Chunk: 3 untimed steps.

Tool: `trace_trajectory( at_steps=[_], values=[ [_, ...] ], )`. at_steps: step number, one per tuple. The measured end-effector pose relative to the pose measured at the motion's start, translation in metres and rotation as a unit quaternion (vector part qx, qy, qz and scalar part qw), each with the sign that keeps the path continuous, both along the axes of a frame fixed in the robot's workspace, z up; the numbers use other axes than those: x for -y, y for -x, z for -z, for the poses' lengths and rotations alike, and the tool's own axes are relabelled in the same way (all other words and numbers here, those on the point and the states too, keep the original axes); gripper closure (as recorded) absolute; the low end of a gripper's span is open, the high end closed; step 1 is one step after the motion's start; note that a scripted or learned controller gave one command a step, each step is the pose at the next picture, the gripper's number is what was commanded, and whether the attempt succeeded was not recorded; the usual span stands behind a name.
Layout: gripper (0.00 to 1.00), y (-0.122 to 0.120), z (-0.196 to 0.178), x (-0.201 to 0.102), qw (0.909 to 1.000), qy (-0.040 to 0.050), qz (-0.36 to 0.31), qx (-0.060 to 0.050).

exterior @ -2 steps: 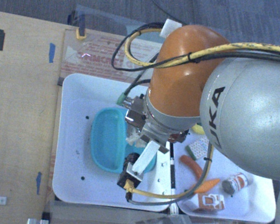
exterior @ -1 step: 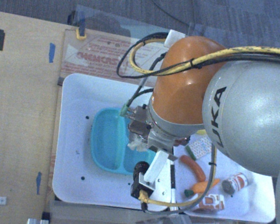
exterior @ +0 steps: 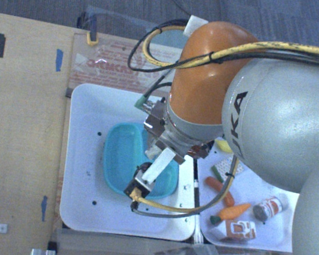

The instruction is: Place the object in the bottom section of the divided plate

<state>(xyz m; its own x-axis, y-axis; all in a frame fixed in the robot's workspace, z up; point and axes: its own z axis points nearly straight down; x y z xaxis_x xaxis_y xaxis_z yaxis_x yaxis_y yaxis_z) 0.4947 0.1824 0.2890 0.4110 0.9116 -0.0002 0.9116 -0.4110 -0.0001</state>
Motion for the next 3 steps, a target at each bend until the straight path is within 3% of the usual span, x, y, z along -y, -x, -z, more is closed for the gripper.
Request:
trace_trajectory(
  at_steps=[1,2,3],
  values=[
    [1.0,0.016,0.019,0.049,0.9994,0.0,0.034,-0.002],
    [1.0,0.016,-0.011,-0.043,0.9984,0.0,0.056,-0.001],
    [1.0,0.016,0.01,-0.015,0.9656,-0.0001,0.26,-0.001]
  ],
)
